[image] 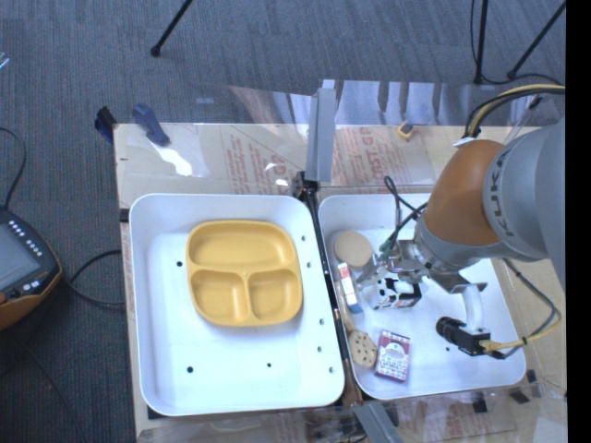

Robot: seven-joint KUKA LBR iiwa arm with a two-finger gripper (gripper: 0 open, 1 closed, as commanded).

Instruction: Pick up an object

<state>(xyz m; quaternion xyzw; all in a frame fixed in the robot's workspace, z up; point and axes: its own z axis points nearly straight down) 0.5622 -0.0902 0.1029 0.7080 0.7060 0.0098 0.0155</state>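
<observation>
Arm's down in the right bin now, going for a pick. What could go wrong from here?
The gripper sits low over a small black-and-white object in the right white bin, close to a flat tan disc and a slim red, white and blue packet; closing may nudge those or catch two things at once. The small pink patterned box and the round speckled cookie-like piece lie flat near the bin's front, likely hard to get fingers under.

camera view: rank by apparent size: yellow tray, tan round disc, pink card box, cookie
1. yellow tray, by far largest
2. tan round disc and pink card box, too alike to rank
3. cookie, smallest
</observation>
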